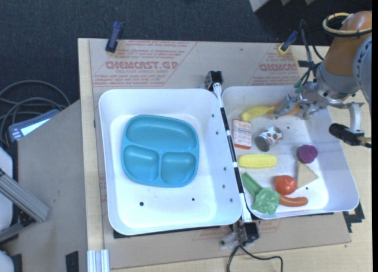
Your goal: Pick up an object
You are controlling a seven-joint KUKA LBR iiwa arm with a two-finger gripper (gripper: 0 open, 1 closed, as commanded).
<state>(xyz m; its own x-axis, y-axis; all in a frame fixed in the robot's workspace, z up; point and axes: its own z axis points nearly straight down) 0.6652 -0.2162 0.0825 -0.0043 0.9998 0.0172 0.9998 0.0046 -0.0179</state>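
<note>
The right bin (336, 141) holds several toy foods. These include a yellow banana (258, 112), a small orange and white carton (241, 133), a grey can (269, 138), a purple plum (306, 153), a yellow corn cob (257, 160), a red tomato (284, 184), a beige wedge (306, 174), a green leafy piece (265, 200) and a red sausage (293, 201). My gripper (293, 105) hangs low over the bin's far side, just right of the banana. An orange bit shows at its tip, and what it is stays unclear.
The left bin (118, 206) bears a blue divided plate (159, 150). A black clamp strip (229, 147) joins the two bins. The arm's grey wrist (336, 82) and a black cable part (348, 134) reach over the right bin's far right corner.
</note>
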